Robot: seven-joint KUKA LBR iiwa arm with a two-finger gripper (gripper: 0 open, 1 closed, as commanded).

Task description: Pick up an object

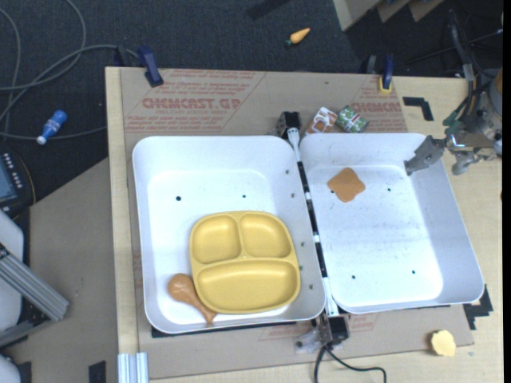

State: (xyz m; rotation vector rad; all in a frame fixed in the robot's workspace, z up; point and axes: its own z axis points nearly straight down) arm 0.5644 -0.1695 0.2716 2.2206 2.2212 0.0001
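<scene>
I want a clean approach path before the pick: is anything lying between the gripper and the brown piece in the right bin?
Nothing visible. The gripper sits at the right bin's far right rim, and only bare white floor separates it from the brown piece.

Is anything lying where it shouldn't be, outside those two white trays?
Yes. A small yellow lump sits on the bench past the right bin's near corner, crumpled wrappers lie behind that bin, and an orange bit and a blue bottle are on the dark floor. They look like strays.
</scene>
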